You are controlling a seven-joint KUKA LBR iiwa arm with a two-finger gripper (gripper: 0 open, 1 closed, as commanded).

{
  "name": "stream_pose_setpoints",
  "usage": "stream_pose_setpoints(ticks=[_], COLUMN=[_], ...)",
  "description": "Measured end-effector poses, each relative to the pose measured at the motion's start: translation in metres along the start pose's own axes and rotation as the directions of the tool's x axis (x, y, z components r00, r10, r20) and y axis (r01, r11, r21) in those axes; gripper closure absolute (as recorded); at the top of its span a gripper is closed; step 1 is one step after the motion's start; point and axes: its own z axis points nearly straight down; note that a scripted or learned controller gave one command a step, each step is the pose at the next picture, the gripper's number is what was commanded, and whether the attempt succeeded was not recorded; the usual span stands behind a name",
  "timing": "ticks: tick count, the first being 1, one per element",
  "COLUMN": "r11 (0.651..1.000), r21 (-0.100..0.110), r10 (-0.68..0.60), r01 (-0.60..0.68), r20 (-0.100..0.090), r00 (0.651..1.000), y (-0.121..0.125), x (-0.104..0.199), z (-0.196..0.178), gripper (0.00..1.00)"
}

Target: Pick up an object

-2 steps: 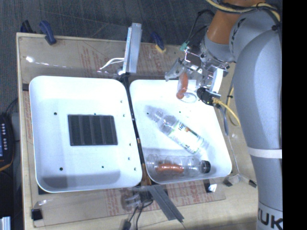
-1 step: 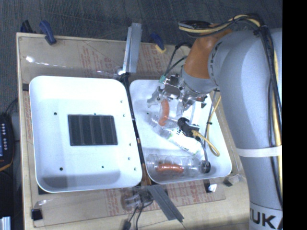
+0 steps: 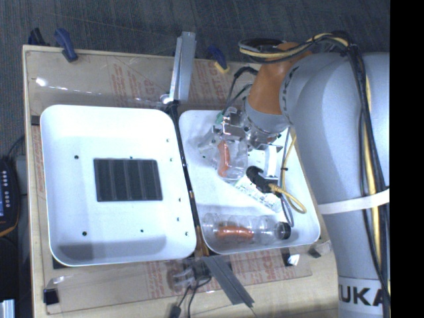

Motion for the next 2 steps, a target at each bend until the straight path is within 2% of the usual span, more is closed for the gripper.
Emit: stream_pose_setpoints(ticks=[1, 2], r11=[1.0, 0.994], r21=[0.005, -0.002], r10=[-0.004, -0.107], r01=[0.004, 0.107], r20=[0.0, 0.001], r00=[1.0, 0.994], y=[-0.001, 0.014], x=[0.001, 0.022], z=[-0.009, -0.094], gripper=[1.0, 1.0])
